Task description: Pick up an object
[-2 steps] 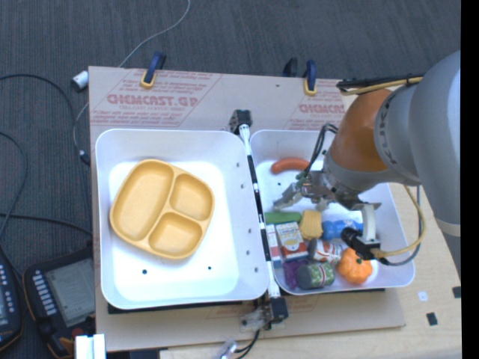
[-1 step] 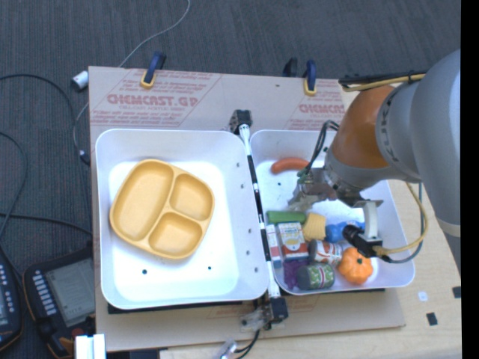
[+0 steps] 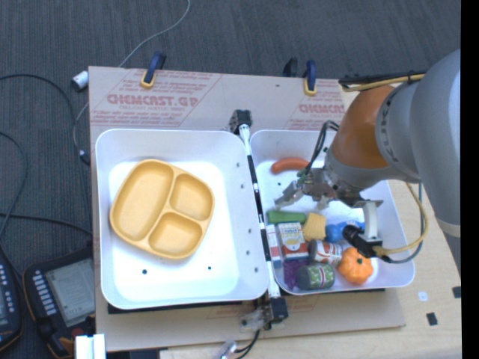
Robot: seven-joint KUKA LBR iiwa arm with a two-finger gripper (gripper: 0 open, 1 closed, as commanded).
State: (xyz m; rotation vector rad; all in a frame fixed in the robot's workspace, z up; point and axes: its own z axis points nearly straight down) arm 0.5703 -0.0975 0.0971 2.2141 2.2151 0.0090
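arm (image 3: 374,137) over right bin (image 3: 400,271), pincer (image 3: 299,189) above toys.

Smooth, matt yellow plastic plate (image 3: 162,208) in a glossy white plastic bin (image 3: 120,144) — dull, paper-faced brown board (image 3: 187,99) beneath.

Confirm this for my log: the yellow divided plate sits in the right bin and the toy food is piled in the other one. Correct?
Not quite. The camera view shows the yellow divided plate in the left bin, not the right. The toy food is piled in the right bin.
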